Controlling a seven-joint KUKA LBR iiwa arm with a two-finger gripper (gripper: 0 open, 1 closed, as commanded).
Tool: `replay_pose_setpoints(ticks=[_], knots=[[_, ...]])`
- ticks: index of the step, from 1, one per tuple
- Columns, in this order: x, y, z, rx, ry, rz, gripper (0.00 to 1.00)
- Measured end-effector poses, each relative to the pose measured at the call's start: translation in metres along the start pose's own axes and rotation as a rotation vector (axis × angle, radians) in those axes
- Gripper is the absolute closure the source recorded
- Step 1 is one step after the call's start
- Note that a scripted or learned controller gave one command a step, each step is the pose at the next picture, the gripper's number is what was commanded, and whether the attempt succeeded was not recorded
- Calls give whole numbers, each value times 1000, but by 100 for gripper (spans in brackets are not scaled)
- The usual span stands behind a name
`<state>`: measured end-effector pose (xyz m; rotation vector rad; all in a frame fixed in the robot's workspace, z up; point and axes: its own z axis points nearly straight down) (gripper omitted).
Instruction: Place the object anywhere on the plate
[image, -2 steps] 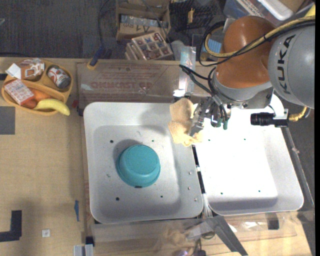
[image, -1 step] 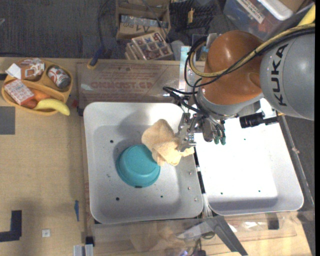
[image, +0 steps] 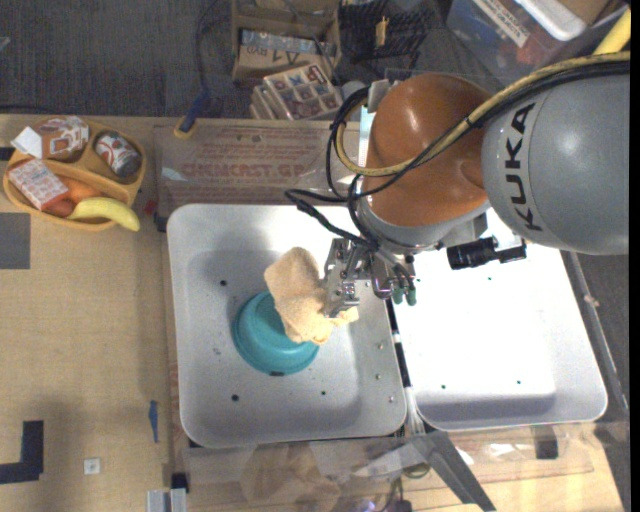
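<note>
The grey KUKA arm (image: 560, 150), with its broad orange band (image: 425, 150) above the wrist, reaches in from the right and hangs over the left shallow white bin (image: 200, 400). Its two-finger metal gripper (image: 342, 292) points down near the bin's middle, its tips at the right edge of a soft, crumpled tan object that looks like a cloth or sponge (image: 295, 290). The fingers seem pinched on that edge, with a yellowish fold of the material showing just below them, though the slant of the view and the clutter of the wrist parts make the grip hard to confirm. The tan object lies draped over the upper right part of a round teal plate (image: 262, 345), covering that side of it, while the plate's lower left rim remains bare on the bin floor. The right shallow white bin (image: 500, 370) sits touching the left one along their shared edge. At the bench's far left corner rests a yellow tray of toy food (image: 70, 185), with a banana along its near edge, well apart from both bins.
</note>
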<state>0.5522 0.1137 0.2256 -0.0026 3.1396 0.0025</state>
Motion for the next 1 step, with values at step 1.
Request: replay_pose_setpoints(ticks=[1], knots=[[0, 0, 0, 0, -1, 0, 0]])
